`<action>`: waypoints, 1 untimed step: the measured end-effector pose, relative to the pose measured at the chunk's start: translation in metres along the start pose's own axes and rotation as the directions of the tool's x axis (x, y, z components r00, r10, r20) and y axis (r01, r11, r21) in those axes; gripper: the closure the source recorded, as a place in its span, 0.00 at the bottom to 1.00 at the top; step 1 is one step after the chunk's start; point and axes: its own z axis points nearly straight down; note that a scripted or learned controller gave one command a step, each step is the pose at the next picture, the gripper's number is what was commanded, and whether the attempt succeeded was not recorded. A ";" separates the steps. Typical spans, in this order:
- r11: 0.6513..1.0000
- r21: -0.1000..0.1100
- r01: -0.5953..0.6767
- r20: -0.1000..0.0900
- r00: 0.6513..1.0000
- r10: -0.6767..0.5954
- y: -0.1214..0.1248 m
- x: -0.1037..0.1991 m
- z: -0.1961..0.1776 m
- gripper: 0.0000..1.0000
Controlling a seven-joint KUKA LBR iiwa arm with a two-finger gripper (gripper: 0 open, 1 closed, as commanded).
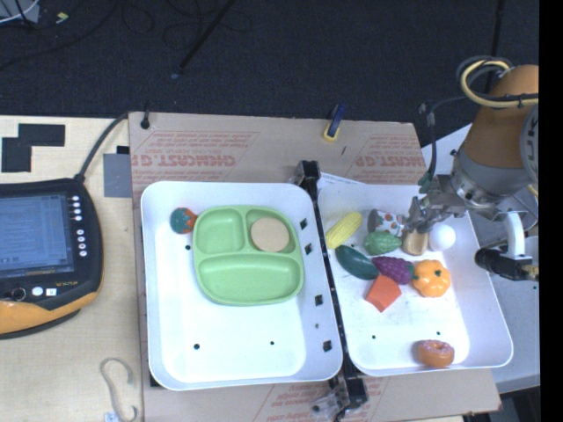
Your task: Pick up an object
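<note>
The gripper is low in the right bin, right by the toy food near the white ball, but I cannot tell if it has grabbed 1 thing, so the pick looks not done yet.

1. You had a black-and-orange handheld control pendant with a lit screen lying on the bench at the far left.
2. You had a flat brown cardboard sheet with red print lying under both bins.
3. A small blue-and-yellow clamp gripped its back edge.
4. A pale metal hook lay near the bench's front left corner.
</note>
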 end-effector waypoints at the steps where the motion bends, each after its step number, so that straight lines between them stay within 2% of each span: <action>1: 1.000 0.000 0.000 0.000 1.000 0.000 0.001 -0.001 -0.045 1.00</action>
